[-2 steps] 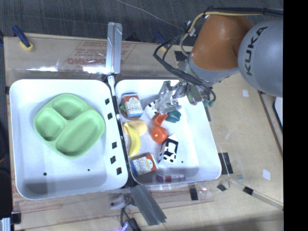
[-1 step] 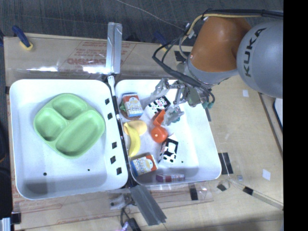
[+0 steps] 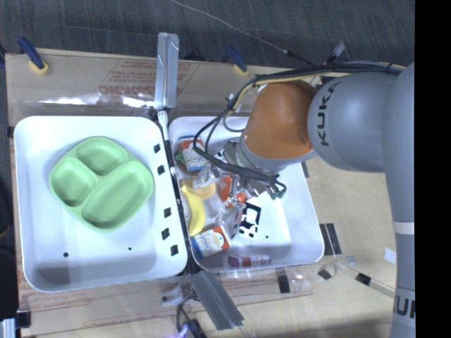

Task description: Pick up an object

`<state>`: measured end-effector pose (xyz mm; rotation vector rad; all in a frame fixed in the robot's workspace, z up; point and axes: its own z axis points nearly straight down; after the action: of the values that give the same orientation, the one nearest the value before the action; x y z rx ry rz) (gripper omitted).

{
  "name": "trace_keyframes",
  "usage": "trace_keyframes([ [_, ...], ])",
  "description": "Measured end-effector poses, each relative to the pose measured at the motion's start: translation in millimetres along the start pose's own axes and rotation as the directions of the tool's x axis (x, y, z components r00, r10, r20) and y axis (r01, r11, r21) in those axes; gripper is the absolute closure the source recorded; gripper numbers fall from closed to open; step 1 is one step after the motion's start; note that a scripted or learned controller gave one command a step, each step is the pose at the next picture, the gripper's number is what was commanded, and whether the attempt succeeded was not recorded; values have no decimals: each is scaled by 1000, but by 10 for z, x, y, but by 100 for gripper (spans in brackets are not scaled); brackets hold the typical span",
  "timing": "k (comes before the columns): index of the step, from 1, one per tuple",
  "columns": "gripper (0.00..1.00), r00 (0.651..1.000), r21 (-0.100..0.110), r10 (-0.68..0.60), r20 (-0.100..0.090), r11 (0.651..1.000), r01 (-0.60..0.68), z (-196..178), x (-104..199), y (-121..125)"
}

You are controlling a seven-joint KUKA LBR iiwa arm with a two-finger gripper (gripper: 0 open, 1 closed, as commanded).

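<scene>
1. Banana (image 3: 195, 215) is my likeliest pick, in my judgement. Well beyond it, farthest to the left of my jaws as the camera sees them, a green divided plate (image 3: 102, 182) sits in the left bin (image 3: 35, 259).
2. Next comes the wall where the two bins meet. The banana lies just inside it in the right bin (image 3: 299, 220), just beside my jaws on their left and a little nearer the camera's lower edge. Its long axis runs up and down the view, curved, roughly along that wall.
3. Packed around it are a small printed package (image 3: 190, 157) above and a little carton (image 3: 210, 241) below, both close to it or touching it.
4. My jaws hang low over the middle of the right bin, among the clutter. My wrist hides them, so I cannot tell whether they are apart or together, and nothing shows clearly between them.
5. Just right of and below my jaws lies a black-and-white patterned piece (image 3: 246, 220). A slim tube (image 3: 248, 260) rests along the bin's near wall.
6. Reaching the banana, as I judge it, would take a short shift left and closing across its narrow width.
</scene>
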<state>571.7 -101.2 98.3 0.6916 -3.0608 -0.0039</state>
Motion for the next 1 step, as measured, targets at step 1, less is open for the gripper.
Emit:
trace_keyframes([
  [1,100,1000,3,-5,5,1000,5,-123,-29,4],
])
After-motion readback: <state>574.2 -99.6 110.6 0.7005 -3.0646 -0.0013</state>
